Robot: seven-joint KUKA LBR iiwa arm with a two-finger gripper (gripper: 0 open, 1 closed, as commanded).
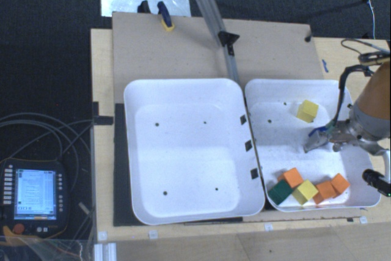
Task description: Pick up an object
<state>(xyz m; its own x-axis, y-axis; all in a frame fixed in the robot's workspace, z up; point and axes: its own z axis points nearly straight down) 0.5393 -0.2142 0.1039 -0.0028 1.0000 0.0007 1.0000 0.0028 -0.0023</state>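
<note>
Within the right bin, at twelve o'clock, we see a yellow cube, likely light, rigid, best pinched across flat faces, apart from the end effector, whose opening we cannot tell.

1. Two white bins are sitting side by side on the bench: the left bin and the right bin.
2. Two yellow cubes are lying in the right bin: one near its far edge, one by its near edge.
3. Three orange cubes are clustering along that near edge.
4. One green cube is resting at the near left corner.
</note>
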